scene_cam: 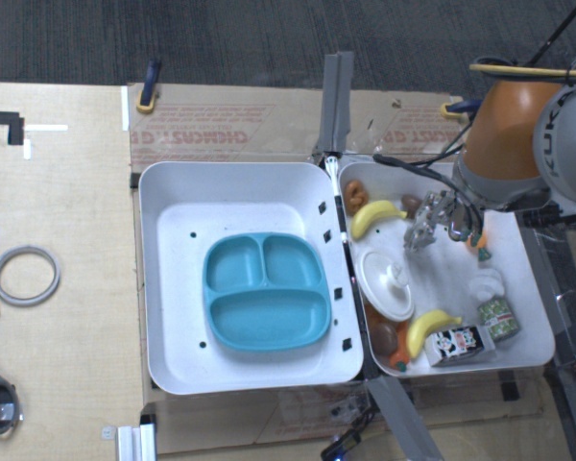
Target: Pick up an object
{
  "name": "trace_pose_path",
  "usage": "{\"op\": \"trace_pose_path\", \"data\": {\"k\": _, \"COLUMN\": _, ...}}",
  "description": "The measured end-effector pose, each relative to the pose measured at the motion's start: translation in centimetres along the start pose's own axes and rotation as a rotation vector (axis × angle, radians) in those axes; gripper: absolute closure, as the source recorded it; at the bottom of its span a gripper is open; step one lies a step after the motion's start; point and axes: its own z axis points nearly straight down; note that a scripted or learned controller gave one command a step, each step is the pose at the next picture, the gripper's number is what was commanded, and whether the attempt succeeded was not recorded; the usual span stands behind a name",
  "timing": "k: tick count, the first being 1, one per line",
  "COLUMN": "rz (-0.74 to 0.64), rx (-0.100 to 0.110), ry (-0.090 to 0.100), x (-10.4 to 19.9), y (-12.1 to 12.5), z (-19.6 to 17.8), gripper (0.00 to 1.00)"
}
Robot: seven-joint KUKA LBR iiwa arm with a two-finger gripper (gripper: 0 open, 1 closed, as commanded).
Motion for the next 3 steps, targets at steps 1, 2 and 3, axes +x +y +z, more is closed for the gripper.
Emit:
{"op": "trace_pose_path", "data": {"k": 1, "rz": -0.257, "rx": 0.0, "ry": -0.002, "x": -0.7, "y": -6.8, "z": -1.0, "gripper": 1.0}}
{"op": "trace_pose_path", "data": {"k": 2, "rz": -0.074, "rx": -0.001, "ry": -0.002, "x": -3.7, "y": -2.3, "z": -9.2, "gripper": 1.0}}
{"op": "trace_pose_path", "data": {"k": 3, "rz": -0.191, "rx": 0.0, "ry": 0.0, "x": -0.3, "y": -6.2, "z": 0.0, "gripper": 1.0}}
